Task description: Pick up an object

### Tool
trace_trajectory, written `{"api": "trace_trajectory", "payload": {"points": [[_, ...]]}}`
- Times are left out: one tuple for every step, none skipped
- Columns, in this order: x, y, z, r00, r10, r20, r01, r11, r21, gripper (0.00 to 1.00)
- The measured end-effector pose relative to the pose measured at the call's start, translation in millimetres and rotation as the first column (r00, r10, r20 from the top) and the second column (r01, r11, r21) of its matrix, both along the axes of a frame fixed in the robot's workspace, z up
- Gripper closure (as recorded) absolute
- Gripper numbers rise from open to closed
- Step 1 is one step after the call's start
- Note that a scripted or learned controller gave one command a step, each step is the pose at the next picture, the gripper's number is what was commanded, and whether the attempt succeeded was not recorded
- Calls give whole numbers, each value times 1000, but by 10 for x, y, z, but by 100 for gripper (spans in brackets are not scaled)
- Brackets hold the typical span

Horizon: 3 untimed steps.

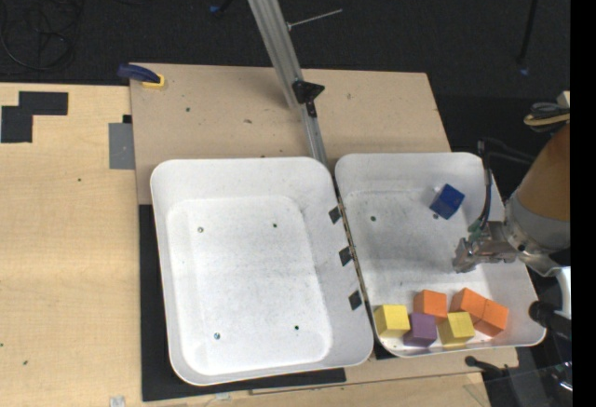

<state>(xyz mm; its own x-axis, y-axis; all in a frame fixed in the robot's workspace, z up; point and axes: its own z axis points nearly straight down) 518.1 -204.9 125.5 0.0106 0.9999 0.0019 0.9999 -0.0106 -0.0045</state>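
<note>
Small blue cube (447, 200) lies in right white bin (400, 174), just up-left of gripper (468, 258); finger spread cannot be told. Orange, yellow, purple blocks (438, 315) cluster below gripper, apart from it.

No readable txt, labels or nos. anywhere on bench

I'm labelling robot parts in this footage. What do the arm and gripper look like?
The arm enters from the right as a rounded body with an orange band and grey below it. A thin dark cable loops beside it toward the wrist. The gripper is small, grey and metallic, with dark fittings; finer details are too small to tell.
</note>
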Motion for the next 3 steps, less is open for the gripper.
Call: {"api": "trace_trajectory", "payload": {"points": [[43, -17, 628, 1000, 12, 8, -12, 1000, -3, 100], [68, -37, 1264, 1000, 12, 9, -12, 1000, -4, 100], [69, -44, 1349, 1000, 14, 4, -14, 1000, -2, 100]]}}
